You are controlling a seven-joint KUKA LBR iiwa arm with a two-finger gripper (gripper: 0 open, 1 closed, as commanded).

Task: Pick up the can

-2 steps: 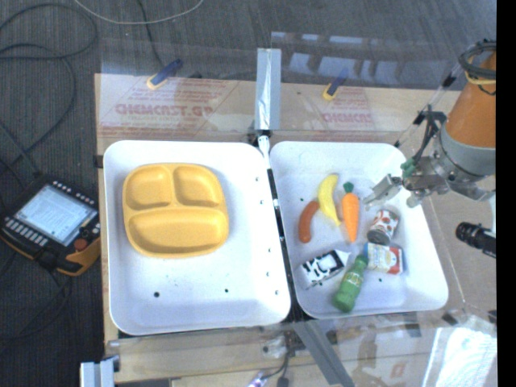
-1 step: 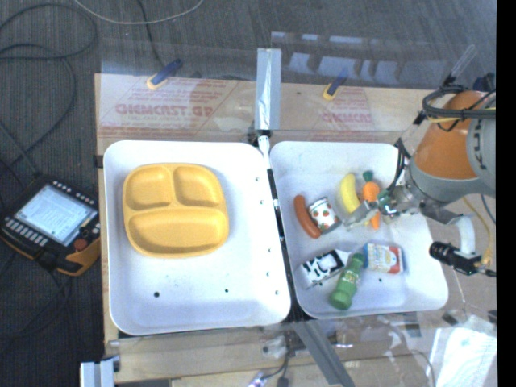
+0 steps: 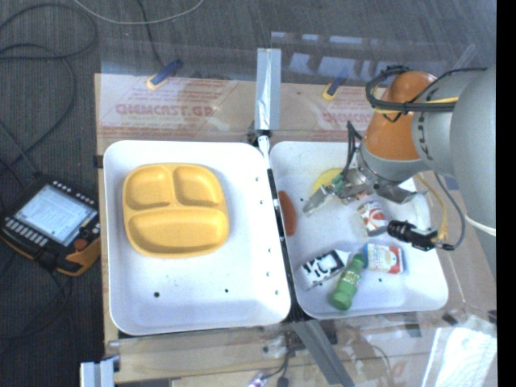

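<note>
Where floor shows, far left: handheld screen unit (image 3: 50, 214), orange trim.
L bin (image 3: 193, 305): holds yellow divided tray (image 3: 175, 210), upper-left part.
R bin (image 3: 419, 293), left wall: reddish sausage-like item (image 3: 287, 213).
Front of R bin: black/white pkg (image 3: 325, 267) touching green bottle (image 3: 347, 282), bottle tilted.
Gripper (image 3: 326, 193): low over yellow item (image 3: 326, 177), back of R bin; can't tell if open or closed, nothing seen held.
Can (image 3: 384, 258): on its side, just right of bottle, apart from gripper.
Red/white pkt (image 3: 371, 216): btwn gripper and can.

Yellow item (image 3: 329, 177), perhaps banana, arm-hidden
</note>
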